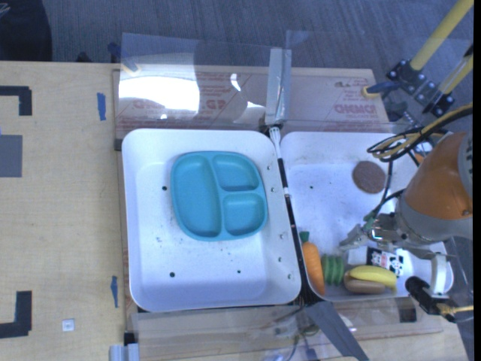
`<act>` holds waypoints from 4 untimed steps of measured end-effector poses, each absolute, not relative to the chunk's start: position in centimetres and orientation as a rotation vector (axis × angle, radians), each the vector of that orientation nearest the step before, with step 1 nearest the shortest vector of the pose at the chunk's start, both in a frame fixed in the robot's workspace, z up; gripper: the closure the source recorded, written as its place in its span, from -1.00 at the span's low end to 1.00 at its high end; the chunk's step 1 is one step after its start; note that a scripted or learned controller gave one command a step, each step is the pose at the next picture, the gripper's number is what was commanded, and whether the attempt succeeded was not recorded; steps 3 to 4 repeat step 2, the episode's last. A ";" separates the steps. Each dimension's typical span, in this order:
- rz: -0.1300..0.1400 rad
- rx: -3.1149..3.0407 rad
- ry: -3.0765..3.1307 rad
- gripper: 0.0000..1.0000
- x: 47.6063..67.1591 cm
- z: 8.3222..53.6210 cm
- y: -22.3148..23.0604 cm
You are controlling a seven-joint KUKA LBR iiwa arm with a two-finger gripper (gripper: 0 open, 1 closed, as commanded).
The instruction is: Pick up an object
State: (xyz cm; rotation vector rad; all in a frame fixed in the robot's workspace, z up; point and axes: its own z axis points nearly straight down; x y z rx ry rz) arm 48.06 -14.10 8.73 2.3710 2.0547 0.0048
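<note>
Jaws (359, 235) hang low over the right bin (323, 156), above its front half; from this slanted overhead view I cannot tell how far apart they stand, and nothing can be made out between them. Behind them the grey arm (443, 194) with its orange band reaches in from the right.

Just beside the jaws, along the right bin's front wall, lie a toy carrot (312, 265), a green piece (333, 268) and a yellow banana (373, 274) on something brown; a small white card with black print (387, 260), too small to read, sits just behind the banana. A brown round disc (369, 177) lies well apart, toward the back of that bin.

On the floor of the left bin (143, 224) rests a teal divided plate (219, 195) with three compartments. Behind both bins on the tabletop (60, 201), a cardboard strip (353, 100) carries reddish lettering, upside down and not legible.
</note>
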 end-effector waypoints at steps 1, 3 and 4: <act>0.000 2.272 2.168 -1.00 49.0 9.2 -14.0; 0.003 2.367 2.060 -1.00 53.5 8.6 -18.4; 0.003 2.367 2.060 -1.00 53.5 8.6 -18.4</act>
